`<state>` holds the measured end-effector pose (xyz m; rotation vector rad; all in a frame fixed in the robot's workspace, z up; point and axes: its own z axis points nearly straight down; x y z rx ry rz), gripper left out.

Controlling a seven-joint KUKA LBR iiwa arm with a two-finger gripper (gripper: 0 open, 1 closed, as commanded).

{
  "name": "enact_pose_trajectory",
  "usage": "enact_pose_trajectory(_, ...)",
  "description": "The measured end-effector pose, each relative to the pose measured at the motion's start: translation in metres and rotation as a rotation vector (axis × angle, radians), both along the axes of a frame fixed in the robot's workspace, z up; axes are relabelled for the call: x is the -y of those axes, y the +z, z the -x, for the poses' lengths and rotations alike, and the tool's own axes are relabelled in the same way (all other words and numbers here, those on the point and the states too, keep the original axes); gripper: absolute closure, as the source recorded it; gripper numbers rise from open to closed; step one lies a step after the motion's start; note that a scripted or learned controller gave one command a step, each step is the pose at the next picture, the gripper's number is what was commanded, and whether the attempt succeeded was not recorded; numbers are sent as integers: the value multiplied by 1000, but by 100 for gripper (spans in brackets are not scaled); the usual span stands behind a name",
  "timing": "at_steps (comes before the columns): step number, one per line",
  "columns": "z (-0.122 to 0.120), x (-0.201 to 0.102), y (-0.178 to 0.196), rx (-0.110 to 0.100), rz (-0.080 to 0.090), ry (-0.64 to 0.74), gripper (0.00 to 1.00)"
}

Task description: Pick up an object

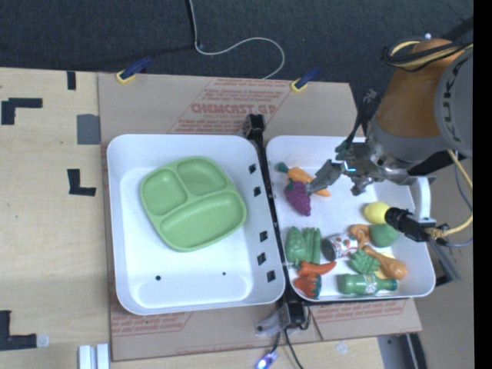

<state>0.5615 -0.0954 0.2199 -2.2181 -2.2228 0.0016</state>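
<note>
Brown cardboard sheet point(231, 110) w/ red print lies under both white bins, on a pale wood bench point(46, 206) w/ black marks; dark carpet point(92, 14) and a white cable point(231, 48) fill the top of frame. Left bin point(123, 275) holds a green divided plate point(192, 202). Right bin point(419, 283), lower right, holds toy food: purple grapes point(298, 197), carrot point(306, 177), green leafy veg point(303, 244), yellow lemon point(377, 211), green bottle point(365, 284), more bits too jumbled to name. Gripper point(344, 177) hangs over the right bin's upper part, fingers spread apart, nothing between them; one finger point(326, 177) sits just right of the carrot. Arm's body cut off at right edge, hides the bin's far corner.
</note>
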Motion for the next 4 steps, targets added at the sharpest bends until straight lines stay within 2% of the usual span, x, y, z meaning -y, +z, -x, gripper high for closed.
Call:
enact_pose_trajectory(1, 2, -116, -38, -4, -2, 7, 0)
enact_pose_trajectory(2, 39, -159, -34, -4, -1, 4, 0)
enact_pose_trajectory(3, 38, -157, -24, -4, 0, 2, 100)
enact_pose_trajectory(4, 78, -170, 127, 14, -4, 4, 100)
